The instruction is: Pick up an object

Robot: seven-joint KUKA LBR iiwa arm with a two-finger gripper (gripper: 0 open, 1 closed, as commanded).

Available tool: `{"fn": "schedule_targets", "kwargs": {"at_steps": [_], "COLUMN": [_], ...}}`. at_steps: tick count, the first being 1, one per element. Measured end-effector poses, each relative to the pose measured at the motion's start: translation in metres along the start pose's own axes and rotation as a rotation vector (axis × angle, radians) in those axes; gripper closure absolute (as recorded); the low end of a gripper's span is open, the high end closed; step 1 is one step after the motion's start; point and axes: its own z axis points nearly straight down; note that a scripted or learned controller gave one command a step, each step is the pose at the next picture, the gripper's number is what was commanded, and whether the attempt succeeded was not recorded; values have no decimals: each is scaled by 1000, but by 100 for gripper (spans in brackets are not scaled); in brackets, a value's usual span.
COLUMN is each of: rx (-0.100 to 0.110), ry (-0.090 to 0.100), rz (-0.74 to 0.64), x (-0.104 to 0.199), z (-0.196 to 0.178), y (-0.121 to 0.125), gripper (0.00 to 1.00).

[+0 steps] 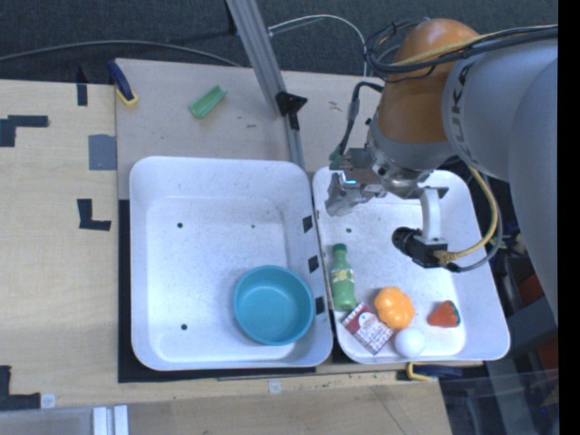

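Gripper [343,193] hovers over right bin [471,243] near its upper-left corner, above green bottle [342,277]; can't tell finger state, nothing visibly held.

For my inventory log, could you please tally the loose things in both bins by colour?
Blue: 1, bowl
Green: 1, bottle
Orange: 1, round fruit
Red: 2, packet, small red item
White: 1, ball
Total: 6

We look down on a pale wooden tabletop [54,234] marked with dark tape pieces [89,216]. Beyond its far edge we see dark grey carpet [109,12] crossed by a cable [136,45], and a grey metal pole [258,48] slants upward.
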Motion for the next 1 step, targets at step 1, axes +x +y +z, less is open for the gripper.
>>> {"fn": "schedule_targets", "kwargs": {"at_steps": [1], "rx": [0], "ry": [-1], "rz": [1], "x": [52], "z": [-7], "y": [-3], "gripper": [100]}}
